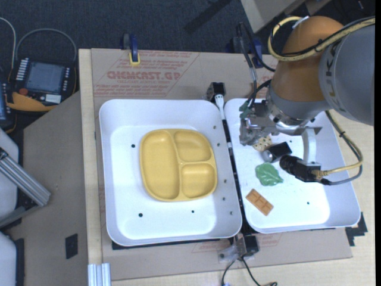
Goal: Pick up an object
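My gripper [252,133] hangs low over the upper left part of the right bin [336,210], close to the wall between the bins. Below and to its right, a green crumpled object [268,174] lies on the bin floor. Nearer the front lies a brown ridged rectangular piece [259,202]. A small pale spotted piece [261,145] sits right at the gripper's lower edge, and I cannot tell whether it is held. The wrist hides whatever lies under it.
The left bin [119,177] holds a yellow plate [178,163] with three compartments at its middle. The arm's orange band and grey body cover the upper right of the right bin. A black clip [215,91] sits at the top of the divider.
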`<action>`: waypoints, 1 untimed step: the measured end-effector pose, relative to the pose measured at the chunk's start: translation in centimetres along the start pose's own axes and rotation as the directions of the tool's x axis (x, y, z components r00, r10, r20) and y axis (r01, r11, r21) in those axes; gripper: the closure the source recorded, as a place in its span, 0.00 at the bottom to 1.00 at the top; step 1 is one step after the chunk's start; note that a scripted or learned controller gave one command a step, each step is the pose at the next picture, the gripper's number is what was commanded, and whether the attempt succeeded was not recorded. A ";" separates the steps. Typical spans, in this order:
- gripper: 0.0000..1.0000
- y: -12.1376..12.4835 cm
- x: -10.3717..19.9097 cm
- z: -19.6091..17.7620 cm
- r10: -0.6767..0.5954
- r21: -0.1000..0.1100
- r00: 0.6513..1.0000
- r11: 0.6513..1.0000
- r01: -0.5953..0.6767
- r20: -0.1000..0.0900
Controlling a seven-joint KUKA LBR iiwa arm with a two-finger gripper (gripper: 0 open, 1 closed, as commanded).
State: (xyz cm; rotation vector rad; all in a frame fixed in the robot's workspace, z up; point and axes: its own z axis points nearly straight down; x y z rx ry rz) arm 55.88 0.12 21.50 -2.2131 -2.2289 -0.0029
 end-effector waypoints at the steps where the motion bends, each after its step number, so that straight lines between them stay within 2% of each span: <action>1: 1.00 0.4 4.6 -0.9 0.003 0.000 1.000 1.000 -0.003 0.001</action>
